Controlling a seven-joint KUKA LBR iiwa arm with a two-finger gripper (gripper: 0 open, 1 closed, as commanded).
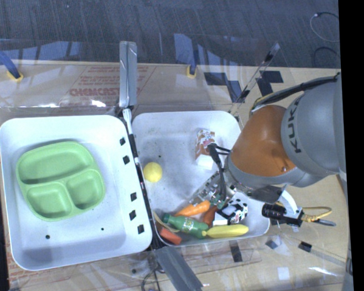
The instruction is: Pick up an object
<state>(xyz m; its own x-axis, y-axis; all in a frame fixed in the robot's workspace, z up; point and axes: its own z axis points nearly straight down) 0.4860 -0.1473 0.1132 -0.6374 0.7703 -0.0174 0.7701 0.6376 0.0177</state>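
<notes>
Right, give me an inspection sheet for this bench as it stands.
Surface: two white bins, left bin and right bin, on a bench.
Job's things: right bin holds yellow ball, carrot, green vegetable, banana, snack packet, black-and-white toy.
Clutter: green divided tray in left bin.
Claw: claw low over the pile by the carrot.
Cables: black cable on arm.
Surroundings: dark carpet.
</notes>
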